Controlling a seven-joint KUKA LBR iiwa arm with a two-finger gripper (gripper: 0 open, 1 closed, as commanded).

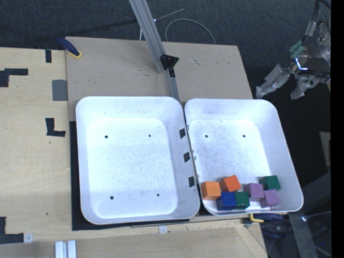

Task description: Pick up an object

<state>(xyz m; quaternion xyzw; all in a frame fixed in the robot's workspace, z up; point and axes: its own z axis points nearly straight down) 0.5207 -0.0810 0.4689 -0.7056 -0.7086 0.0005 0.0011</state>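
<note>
Several small blocks lie in the near corner of the right bin (231, 104): two orange ones (211, 190) (231, 183), a blue one (228, 199), a green one (242, 199), two purple ones (256, 190) (271, 198) and a dark green one (270, 183). My gripper (282, 90) hangs off the bench at the upper right, beyond the right bin's far right corner and well away from the blocks. Its two fingers (267, 86) are spread open with nothing between them.
The left bin (129, 102) sits beside the right one. A slanted metal pole (148, 23) crosses the back of the bench, ending near the bins' shared far corner. A small yellow piece (257, 218) lies just outside the right bin's front rim.
</note>
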